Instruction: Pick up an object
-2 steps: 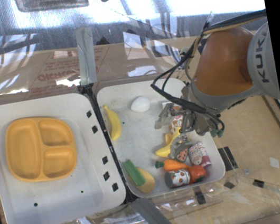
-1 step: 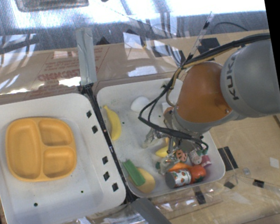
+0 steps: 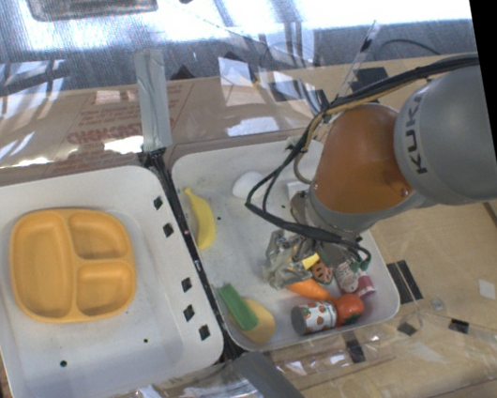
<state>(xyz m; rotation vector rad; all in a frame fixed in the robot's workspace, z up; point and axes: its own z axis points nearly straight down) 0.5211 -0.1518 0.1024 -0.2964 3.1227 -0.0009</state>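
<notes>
Jaws point(image 3: 309, 263) sit low over a crinkled silvery wrapper point(image 3: 282, 256); their state I cannot tell.

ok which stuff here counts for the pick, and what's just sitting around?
In play:
arm, reaching into the right bin
carrot
red-capped bottle
green and yellow sponge
banana
crumpled wrapper

Lying about:
left bin
yellow divided plate
</notes>
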